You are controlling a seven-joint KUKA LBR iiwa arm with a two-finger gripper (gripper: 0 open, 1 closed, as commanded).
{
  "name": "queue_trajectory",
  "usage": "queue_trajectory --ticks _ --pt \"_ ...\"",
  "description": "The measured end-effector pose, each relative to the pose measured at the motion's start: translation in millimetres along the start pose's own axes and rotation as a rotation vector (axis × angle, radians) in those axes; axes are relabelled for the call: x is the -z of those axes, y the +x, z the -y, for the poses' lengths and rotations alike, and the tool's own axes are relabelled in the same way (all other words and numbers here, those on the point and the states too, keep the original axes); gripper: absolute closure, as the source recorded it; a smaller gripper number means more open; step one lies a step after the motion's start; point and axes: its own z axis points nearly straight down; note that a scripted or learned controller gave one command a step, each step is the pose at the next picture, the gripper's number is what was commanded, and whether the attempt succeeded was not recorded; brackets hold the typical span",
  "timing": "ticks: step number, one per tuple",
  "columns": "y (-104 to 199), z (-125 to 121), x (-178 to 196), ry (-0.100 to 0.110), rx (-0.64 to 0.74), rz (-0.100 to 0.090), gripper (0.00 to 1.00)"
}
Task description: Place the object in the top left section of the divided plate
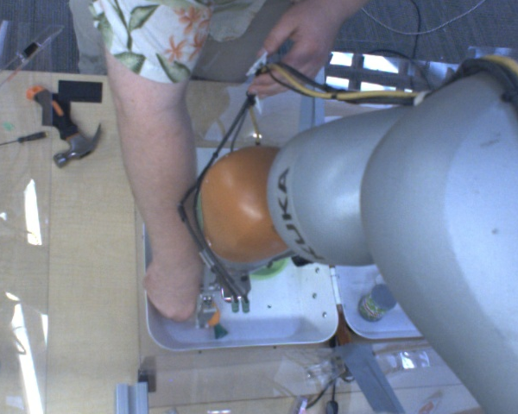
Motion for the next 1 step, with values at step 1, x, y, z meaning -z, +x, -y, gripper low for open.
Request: queue_trajectory --ticks 1 --pt "-25.3 -7.0 133.5 -0.015 -0.017 0.014 0.00"
